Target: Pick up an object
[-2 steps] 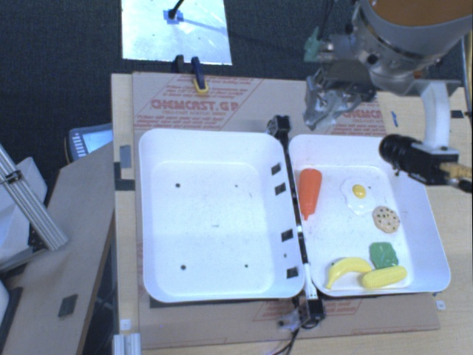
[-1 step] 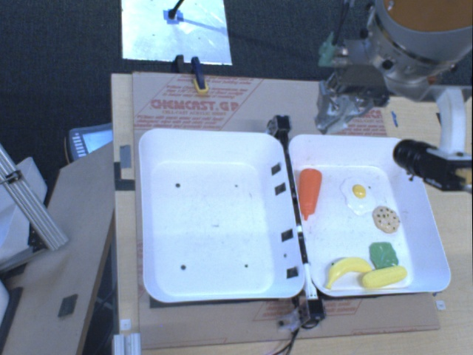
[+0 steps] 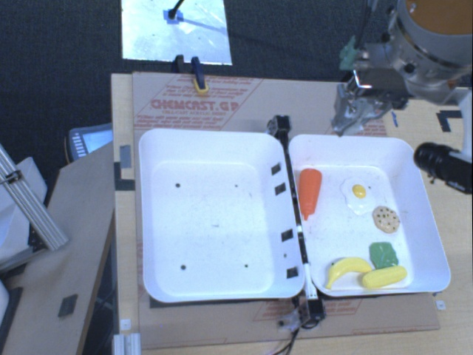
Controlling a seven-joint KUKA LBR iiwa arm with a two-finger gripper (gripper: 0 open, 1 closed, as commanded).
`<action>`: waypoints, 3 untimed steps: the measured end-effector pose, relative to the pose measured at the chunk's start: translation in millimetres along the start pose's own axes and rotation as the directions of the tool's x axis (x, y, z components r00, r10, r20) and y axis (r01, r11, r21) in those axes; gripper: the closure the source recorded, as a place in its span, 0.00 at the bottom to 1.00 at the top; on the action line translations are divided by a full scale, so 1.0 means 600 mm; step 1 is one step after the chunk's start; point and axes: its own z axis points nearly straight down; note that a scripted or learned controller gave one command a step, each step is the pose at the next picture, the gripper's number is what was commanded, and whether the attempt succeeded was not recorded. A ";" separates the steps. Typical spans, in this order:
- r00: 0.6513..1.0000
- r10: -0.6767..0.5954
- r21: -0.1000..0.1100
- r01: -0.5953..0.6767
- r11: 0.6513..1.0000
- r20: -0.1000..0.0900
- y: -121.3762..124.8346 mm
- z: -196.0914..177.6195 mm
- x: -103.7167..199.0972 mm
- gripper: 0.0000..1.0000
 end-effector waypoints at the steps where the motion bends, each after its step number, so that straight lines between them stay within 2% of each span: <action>1: 1.000 -0.004 0.000 0.004 1.000 -0.001 0.000 0.000 0.014 1.00; 3: 1.000 -0.003 0.000 0.003 1.000 0.000 0.000 0.009 0.017 1.00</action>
